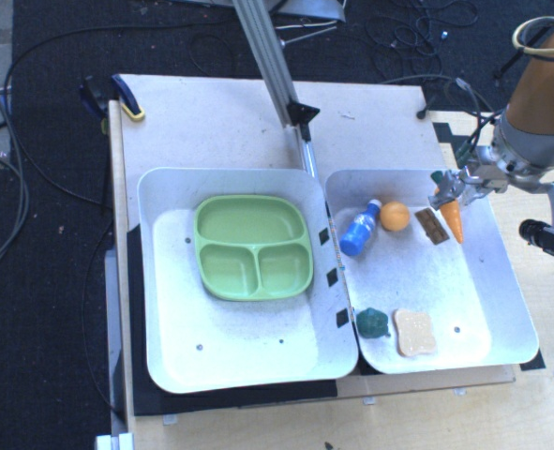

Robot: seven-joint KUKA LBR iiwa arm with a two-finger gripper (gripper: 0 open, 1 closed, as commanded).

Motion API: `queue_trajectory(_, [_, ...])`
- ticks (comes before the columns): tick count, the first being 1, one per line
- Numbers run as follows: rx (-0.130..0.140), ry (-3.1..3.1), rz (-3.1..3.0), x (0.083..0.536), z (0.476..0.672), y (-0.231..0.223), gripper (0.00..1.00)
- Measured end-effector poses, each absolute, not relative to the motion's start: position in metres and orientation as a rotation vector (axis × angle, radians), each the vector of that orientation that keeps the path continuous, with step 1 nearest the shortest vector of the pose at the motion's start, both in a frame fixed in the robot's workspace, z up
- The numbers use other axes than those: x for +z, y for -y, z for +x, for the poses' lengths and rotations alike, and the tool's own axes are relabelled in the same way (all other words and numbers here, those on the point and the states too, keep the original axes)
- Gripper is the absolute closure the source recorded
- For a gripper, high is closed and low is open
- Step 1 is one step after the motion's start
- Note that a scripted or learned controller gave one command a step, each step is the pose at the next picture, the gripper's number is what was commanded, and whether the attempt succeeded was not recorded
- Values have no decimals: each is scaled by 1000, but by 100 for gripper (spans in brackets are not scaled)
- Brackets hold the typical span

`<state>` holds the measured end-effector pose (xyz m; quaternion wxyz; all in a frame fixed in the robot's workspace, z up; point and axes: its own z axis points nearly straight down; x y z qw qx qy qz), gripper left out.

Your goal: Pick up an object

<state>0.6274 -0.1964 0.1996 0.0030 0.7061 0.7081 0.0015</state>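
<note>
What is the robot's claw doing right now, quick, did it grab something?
Gripper: over the right bin's far edge, just above the carrot; open or shut cannot be told, and nothing is seen held.

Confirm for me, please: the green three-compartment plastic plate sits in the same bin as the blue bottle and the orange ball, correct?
Not quite. In the camera view, the green three-compartment plastic plate sits in the left white bin, while the blue bottle and orange ball lie in the right white bin.

A robotics lab is pretty clearly given away here: loose black cables (33, 172) are strewn over dark carpet (42, 345), a metal camera pole (267, 50) is clamped to the bench (220, 125), and toy food is laid in white bins (164, 345).
</note>
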Motion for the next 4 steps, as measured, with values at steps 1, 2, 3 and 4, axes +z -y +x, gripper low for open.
queue_trajectory(1, [5, -2220, 2214, 243, 630, 197, 100])
queue_trajectory(2, [3, -2222, 2215, 265, 631, 197, 100])
queue_trajectory(3, [1, -2229, 2215, 261, 630, 150, 100])
queue_trajectory(4, [-1, -2231, 2216, 248, 622, 103, 100])
